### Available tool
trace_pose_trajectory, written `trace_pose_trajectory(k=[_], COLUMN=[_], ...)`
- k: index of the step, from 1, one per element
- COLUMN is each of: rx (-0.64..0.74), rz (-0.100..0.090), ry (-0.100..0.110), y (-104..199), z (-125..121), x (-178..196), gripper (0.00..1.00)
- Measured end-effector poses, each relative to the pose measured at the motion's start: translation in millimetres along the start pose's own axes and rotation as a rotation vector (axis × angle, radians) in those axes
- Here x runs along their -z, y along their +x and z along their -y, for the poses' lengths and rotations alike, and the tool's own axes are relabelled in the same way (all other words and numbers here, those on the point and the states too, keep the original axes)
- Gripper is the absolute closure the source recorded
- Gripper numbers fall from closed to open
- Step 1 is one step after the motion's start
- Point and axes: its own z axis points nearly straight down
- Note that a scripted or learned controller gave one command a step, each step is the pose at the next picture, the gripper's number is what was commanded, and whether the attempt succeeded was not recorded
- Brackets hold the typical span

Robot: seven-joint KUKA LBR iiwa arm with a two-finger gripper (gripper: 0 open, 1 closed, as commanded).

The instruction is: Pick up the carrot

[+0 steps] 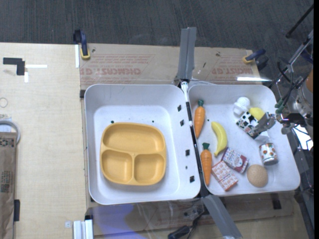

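Two orange carrots with green tops lie along the left side of the right bin (286, 183). The upper carrot (199, 119) is beside the divider, and the lower carrot (206, 163) lies just below it. My gripper (263, 126) reaches in from the right, low over the bin's right half, next to a black-and-white cow toy (245, 119). It is well to the right of both carrots, and nothing orange is at its tip.
A yellow banana (219, 138) lies just right of the carrots. Two red cartons (229, 167), a small can (268, 153), a tan ball (257, 176) and a white and yellow toy (249, 108) share the right bin. A yellow divided plate (133, 153) sits in the left bin (94, 133).
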Motion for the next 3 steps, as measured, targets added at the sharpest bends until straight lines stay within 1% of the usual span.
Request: trace_pose_trajectory(k=[1,2,3], rx=[-0.071,-0.321,-0.295], rz=[0.002,0.002,0.002], ry=[-0.002,0.002,0.000], y=[126.1,192.0,161.1], z=[-22.4,-20.4,-43.0], x=[57.5,-56.2,-55.8], gripper=[0.00,0.00,0.00])
